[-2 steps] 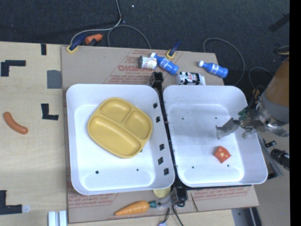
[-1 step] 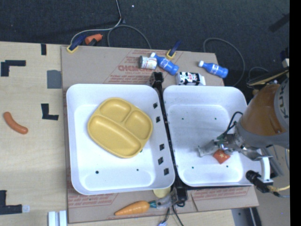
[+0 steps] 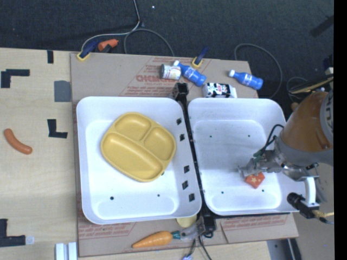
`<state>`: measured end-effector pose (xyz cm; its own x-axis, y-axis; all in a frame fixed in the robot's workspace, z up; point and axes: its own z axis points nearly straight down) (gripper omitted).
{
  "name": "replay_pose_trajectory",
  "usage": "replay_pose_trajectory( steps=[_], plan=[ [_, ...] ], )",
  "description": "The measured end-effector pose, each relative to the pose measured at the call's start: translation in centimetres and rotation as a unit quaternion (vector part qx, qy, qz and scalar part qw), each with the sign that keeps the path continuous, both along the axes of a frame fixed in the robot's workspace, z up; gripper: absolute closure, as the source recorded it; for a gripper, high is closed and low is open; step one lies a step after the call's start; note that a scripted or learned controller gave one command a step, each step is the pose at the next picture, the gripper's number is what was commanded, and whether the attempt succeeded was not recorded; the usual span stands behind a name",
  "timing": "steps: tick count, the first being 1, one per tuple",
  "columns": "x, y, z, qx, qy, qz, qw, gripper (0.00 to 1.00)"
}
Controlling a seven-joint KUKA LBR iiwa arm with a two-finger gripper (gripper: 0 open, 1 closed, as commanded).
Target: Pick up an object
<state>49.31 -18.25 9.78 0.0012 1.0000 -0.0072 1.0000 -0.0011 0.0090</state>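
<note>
A small red object [image 3: 255, 180] lies on the floor of the right bin [image 3: 227, 123], near its right wall. My gripper [image 3: 252, 169] is low in that bin, directly over and against the red object's upper side. The arm's orange band [image 3: 306, 124] rises above it at the right edge. The fingers are small and dark against the object. A yellow divided plate [image 3: 139, 145] lies in the left bin [image 3: 92, 145].
Outside the bins, behind them, lie two blue bottles [image 3: 193, 75] [image 3: 246, 79], a white bottle [image 3: 171, 71] and a black-and-white box [image 3: 219, 90]. A toy carrot [image 3: 153, 240] lies in front, a toy sausage [image 3: 17, 141] far left. Clamps and cables run along the back.
</note>
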Motion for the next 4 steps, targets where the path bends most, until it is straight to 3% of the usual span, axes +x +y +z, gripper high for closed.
replay_pose_trajectory(
  steps=[1,2,3,4],
  plan=[
    [0.0,0.0,-0.1,0.0002,0.000,0.000,1.0000,0.00],
    [-0.7,1.4,-1.0,-0.0011,-0.001,0.000,1.0000,0.00],
    [-0.6,1.3,0.1,-0.0016,-0.002,-0.001,1.0000,1.00],
    [-0.7,1.3,0.0,-0.0012,-0.001,-0.001,1.0000,0.00]
  ],
)
